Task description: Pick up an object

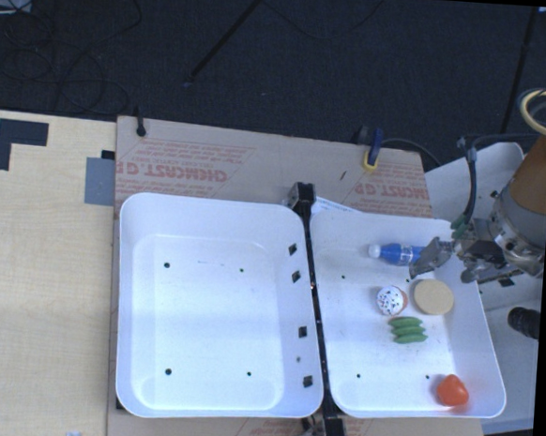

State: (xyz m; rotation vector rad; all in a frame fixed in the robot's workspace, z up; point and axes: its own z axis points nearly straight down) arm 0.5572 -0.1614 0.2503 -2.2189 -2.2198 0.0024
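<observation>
Red ball [452, 391], well below your pincer [455, 258]; green pods [408, 329], spotted ball [391, 300], tan disc [432, 297] just beneath; blue bottle [397, 254] beside it. Pincer wide, holding nothing. Risk: crowded items may deflect your grasp.

Right bin holds a blue bottle [398, 254] lying flat; dotted ball [391, 300]; tan disc [432, 297]; green pods [408, 329]; red-orange fruit [451, 391].
</observation>
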